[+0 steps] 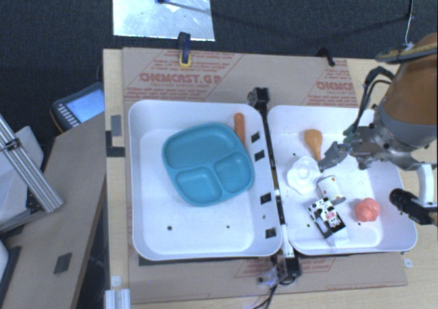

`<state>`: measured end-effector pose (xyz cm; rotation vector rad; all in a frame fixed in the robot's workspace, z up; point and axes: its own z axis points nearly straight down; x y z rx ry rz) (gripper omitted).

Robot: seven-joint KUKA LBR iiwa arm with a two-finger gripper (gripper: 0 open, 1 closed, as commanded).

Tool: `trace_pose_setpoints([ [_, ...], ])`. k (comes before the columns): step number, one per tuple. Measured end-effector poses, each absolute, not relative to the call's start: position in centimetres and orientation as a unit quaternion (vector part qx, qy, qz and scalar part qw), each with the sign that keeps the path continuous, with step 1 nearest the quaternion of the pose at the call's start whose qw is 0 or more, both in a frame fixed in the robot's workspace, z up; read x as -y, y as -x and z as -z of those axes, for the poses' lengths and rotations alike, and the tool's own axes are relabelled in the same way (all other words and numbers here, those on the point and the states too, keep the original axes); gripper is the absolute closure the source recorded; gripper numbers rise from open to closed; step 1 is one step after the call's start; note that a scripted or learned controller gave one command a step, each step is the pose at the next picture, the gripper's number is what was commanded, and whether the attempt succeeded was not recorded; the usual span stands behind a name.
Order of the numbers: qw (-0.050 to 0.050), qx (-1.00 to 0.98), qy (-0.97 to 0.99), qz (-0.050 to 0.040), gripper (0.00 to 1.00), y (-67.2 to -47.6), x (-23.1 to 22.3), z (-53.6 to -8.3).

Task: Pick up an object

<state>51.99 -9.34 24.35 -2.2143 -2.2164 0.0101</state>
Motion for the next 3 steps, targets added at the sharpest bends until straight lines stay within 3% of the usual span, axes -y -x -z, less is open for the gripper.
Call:
trace_pose_setpoints([
  [1,-0.001,0.708,0.706,0.0005,0.0,-52.2,9.3,-24.9],
  [3,0.002,0.708,0.707,-0.0011,0.0,-52.5,9.3,-13.4],
])
